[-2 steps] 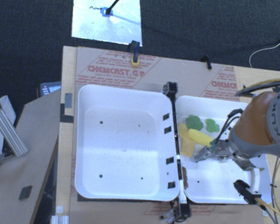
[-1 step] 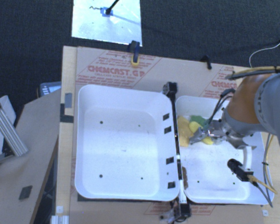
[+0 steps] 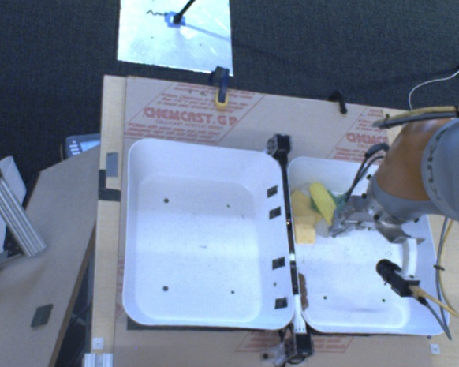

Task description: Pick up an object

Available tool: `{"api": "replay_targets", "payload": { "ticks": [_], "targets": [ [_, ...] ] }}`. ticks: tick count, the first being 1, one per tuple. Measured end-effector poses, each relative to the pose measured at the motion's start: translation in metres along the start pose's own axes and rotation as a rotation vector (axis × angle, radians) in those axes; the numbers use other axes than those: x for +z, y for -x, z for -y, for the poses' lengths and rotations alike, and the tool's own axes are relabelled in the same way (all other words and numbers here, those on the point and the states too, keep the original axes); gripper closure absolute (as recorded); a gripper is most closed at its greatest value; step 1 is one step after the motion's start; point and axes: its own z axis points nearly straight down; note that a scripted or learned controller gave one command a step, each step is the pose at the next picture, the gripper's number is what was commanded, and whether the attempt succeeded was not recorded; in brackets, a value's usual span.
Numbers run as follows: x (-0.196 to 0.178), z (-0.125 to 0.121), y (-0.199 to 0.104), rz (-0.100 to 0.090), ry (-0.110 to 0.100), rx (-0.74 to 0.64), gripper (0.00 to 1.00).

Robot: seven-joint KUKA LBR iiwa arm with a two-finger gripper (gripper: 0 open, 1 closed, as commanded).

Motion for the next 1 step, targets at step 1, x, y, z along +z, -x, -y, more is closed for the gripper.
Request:
{"api": "replay_targets", "payload": {
  "ticks": [1],
  "targets": [
    [0.0003,0.0001,0.0000,0.000,-0.001,0.000,0.00]
  ]
}}
